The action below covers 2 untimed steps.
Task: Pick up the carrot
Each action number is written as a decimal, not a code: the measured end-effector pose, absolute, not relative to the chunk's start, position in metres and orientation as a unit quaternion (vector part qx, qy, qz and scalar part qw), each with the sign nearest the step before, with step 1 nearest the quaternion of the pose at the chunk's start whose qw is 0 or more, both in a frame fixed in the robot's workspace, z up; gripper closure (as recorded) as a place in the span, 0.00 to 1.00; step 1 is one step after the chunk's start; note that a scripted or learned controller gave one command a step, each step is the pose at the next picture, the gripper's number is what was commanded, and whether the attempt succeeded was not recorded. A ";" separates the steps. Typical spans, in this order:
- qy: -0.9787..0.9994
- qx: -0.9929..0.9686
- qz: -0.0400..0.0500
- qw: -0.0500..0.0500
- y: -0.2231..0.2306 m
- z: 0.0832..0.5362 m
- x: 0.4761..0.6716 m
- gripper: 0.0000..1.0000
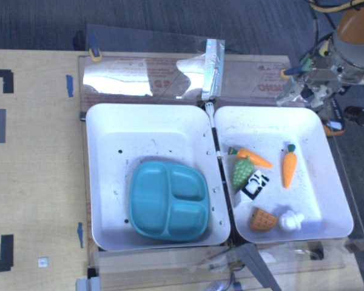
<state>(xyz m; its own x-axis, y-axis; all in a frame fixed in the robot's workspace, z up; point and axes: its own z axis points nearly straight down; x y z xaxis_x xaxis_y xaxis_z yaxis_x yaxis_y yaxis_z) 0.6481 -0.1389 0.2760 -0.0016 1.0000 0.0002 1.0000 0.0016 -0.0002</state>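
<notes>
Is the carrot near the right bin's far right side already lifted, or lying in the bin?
Lying in the bin. The carrot rests flat on the right bin floor, green top pointing away, with the gripper beyond the bin's far corner.

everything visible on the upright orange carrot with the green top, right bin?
The orange toy carrot with the green top looks like smooth plastic, tapered, its small dark-green cap at the far end and the tip pointing toward the near rim. It lies flat and nearly straight on the floor of the right white bin, toward the bin's right side, apart from the other toys and touching none. The gripper sits beyond the bin's far rim.
</notes>
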 end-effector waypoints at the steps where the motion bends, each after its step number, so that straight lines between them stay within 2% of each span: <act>1: -0.780 -0.626 -0.002 -0.003 -0.143 0.088 0.640 0.00; 2: -0.758 -0.653 -0.001 -0.001 -0.200 0.086 0.573 0.00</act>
<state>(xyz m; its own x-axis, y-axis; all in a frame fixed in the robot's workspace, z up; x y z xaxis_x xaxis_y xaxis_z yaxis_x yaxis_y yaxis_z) 0.5727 -0.2003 0.0864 -0.1482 0.9890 -0.0002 0.9890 0.1482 0.0017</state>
